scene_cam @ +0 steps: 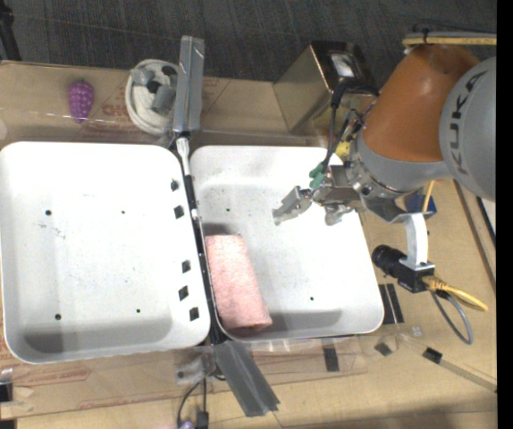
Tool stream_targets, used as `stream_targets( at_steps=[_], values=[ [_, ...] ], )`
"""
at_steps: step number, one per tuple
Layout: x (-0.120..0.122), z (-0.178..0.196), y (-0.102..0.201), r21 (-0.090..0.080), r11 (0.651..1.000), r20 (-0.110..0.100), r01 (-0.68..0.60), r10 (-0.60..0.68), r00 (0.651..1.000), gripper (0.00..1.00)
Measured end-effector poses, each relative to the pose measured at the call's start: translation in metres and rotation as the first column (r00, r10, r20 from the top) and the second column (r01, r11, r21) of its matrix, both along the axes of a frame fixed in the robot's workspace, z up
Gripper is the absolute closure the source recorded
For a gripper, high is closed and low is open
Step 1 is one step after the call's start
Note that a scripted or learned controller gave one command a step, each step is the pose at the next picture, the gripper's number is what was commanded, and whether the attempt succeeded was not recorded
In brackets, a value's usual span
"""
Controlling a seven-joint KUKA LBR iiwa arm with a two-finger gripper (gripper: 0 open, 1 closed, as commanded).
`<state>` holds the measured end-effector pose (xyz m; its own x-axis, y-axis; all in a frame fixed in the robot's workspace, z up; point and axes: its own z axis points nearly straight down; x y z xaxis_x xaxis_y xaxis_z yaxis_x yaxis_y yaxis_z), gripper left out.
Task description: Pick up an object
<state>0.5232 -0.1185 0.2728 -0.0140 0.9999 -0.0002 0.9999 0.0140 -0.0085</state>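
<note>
Bench point(51, 119): my brown work surface.
On it: two white bins, left bin point(24, 239) and right bin point(346, 266), touching.
Back edge: purple object point(80, 99), white coil point(149, 96).

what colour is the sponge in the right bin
Pink, speckled; the sponge shows best in the camera view.

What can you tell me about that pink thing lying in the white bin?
The pink block looks like a sponge or a piece of foam, with a soft, speckled surface. It is a long rectangle lying flat in the right bin, pressed up along that bin's left wall, next to the divider between the two bins. Its near end reaches almost to the bin's front edge. Nothing is on top of it. The gripper hangs apart from it, farther back and to the right, not touching it.
</note>
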Motion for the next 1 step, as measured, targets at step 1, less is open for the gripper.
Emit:
stream_targets(
  at_steps=[1],
  values=[
    [0.0286, -0.1783, -0.0016, 0.0, 0.988, 0.013, -0.151, 0.151, 0.988, 0.0]
  ],
)
